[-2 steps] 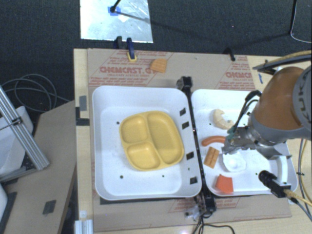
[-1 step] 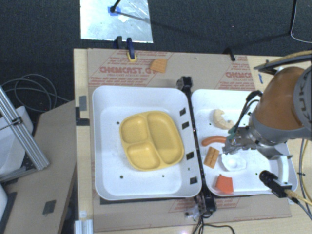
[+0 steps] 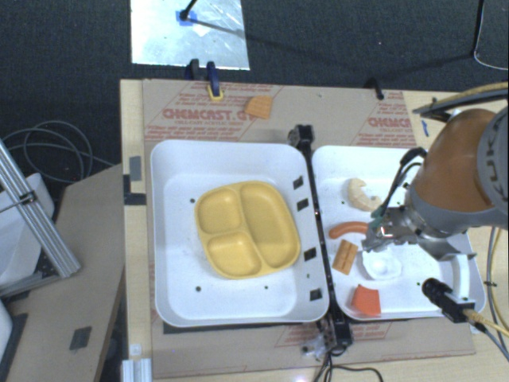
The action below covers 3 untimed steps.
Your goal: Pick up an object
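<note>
Bench point(image 3: 135, 134): cardboard-faced, two shallow white bins side by side on it. Landmark for all places below: the black divider strip point(image 3: 314, 229) between the bins.

Left bin point(image 3: 171, 213), left of the divider: holds a yellow three-compartment plate point(image 3: 246, 229), set at a slant, well apart from the divider.

Right bin point(image 3: 334, 165), right of the divider: carries all the small items.

Arm point(image 3: 461, 173): grey with orange band, reaching in from the right, its bulk covering the right part of the right bin. Gripper point(image 3: 380, 237) low over the bin, right of the divider, just above a white round lid-like piece point(image 3: 382, 267). Whether the fingers are spread or closed cannot be told; nothing visibly held between them.

Items, all right of the divider:
- Pale banana-like piece point(image 3: 359, 193), farthest up, curved, near the gripper's upper left.
- Red sausage point(image 3: 347, 230), long axis roughly left-right with a slight bow, right end touching or running under the gripper; cannot tell which.
- Orange-brown block point(image 3: 345, 256), just below the sausage, nearest the divider, long axis near upright, tilted a little.
- Red-orange wedge point(image 3: 366, 300), lowest, near the bin's front wall.

Beyond the bins, above the divider's far end: tan flat piece point(image 3: 258, 107) on the cardboard.
</note>
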Motion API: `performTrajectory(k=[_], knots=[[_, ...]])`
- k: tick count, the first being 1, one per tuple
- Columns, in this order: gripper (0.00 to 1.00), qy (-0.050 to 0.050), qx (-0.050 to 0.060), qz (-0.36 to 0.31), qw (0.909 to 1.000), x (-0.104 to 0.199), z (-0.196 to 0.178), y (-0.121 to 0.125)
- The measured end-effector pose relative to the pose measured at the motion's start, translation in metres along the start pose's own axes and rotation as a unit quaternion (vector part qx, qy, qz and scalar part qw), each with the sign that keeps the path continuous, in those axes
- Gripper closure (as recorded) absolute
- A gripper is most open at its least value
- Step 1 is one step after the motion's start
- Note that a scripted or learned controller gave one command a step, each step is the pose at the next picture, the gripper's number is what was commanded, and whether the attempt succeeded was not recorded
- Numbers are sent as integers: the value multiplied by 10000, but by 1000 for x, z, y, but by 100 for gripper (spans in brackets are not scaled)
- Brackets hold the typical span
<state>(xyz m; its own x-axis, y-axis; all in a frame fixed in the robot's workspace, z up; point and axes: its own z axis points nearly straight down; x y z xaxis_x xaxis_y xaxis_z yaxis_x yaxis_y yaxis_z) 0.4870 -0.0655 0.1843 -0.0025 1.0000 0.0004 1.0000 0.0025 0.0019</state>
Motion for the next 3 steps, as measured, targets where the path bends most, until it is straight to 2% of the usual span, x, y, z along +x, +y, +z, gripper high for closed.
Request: performTrajectory(k=[3], knots=[[100,3,1,-5,10000,-5,0,0]])
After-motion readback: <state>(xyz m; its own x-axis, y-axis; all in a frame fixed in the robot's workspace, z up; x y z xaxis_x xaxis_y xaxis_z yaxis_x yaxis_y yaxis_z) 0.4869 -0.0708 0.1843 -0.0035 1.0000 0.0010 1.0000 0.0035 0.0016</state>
